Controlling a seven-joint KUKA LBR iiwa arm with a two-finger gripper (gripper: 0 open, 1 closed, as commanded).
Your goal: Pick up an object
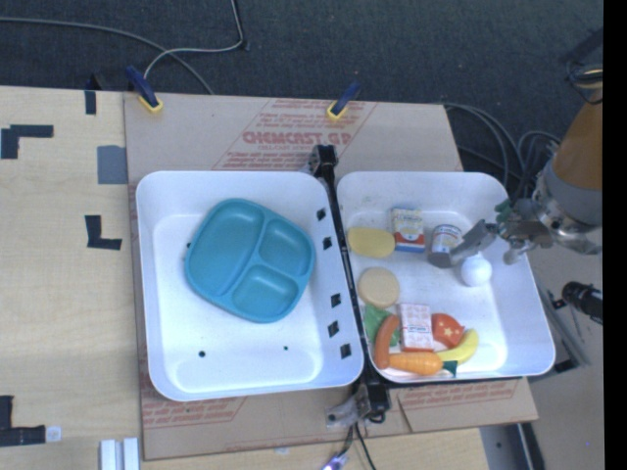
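Observation:
My gripper point(487, 252) hangs over the right side of the right bin point(519, 306), reaching in from the right. It is open, with one dark finger point(464, 243) slanting toward a small metal can point(446, 240) and the other finger point(513, 254) nearer the bin's right wall. A white ball point(476, 271) lies on the bin floor just below the gap between them; nothing is held. Also in this bin are a small carton point(408, 228), a yellow lump point(370, 242) and a round tan bun point(378, 286).
At the right bin's front lie a red-and-white box point(415, 326), a tomato point(449, 329), a banana point(468, 346), a carrot point(413, 363) and a green piece point(374, 318). The left bin point(167, 292) holds a blue divided plate point(251, 259). Cables trail at the bench's right.

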